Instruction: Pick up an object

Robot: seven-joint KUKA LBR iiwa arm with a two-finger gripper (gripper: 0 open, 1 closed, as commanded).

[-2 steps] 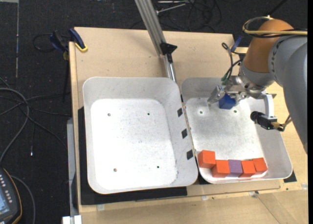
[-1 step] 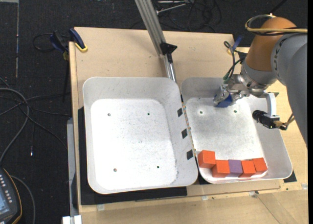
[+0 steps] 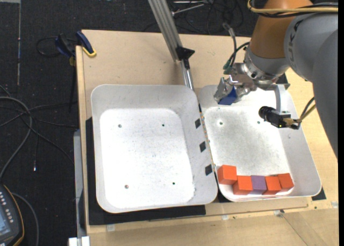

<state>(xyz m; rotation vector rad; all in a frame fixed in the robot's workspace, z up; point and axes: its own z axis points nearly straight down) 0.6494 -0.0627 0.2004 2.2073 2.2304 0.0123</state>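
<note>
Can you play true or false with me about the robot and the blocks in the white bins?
1. The orange blocks sit in the right bin. True.
2. The blocks are spread all over the left bin. False: they are lined up together along the near edge of the right bin.
3. There is a purple block among the orange ones. True.
4. The gripper is down at the row of blocks. False: it is at the far corner of the right bin, away from the row.
5. Something blue shows at the gripper's tip. True, though whether it is being held is too hard to tell.
</note>
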